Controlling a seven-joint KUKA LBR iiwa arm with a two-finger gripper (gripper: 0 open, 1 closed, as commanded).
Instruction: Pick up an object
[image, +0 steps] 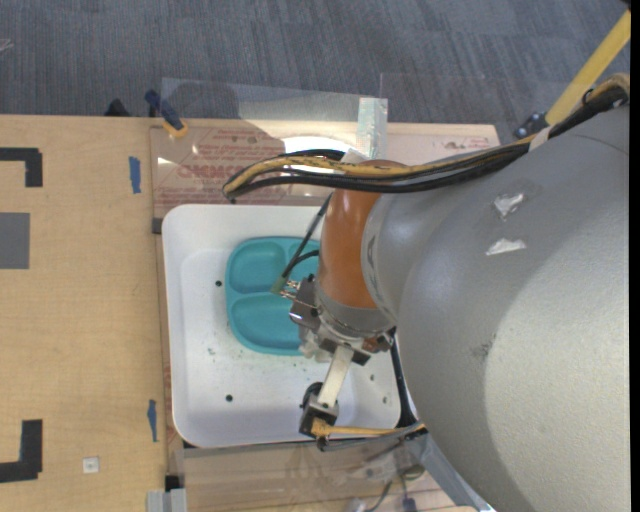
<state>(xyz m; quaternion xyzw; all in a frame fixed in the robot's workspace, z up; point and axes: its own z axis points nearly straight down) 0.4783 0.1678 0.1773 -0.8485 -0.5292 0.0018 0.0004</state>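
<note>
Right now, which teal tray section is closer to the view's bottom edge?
The lower section of the teal tray, below its ridge; the other section lies above the ridge.

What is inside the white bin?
A teal divided tray lies in the white bin; the arm covers the tray's right side and the bin's right part.

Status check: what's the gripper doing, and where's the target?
Gripper at right edge of teal plate, hold unconfirmed. Plate flat in white bin. Arm hides bin's right side.
</note>
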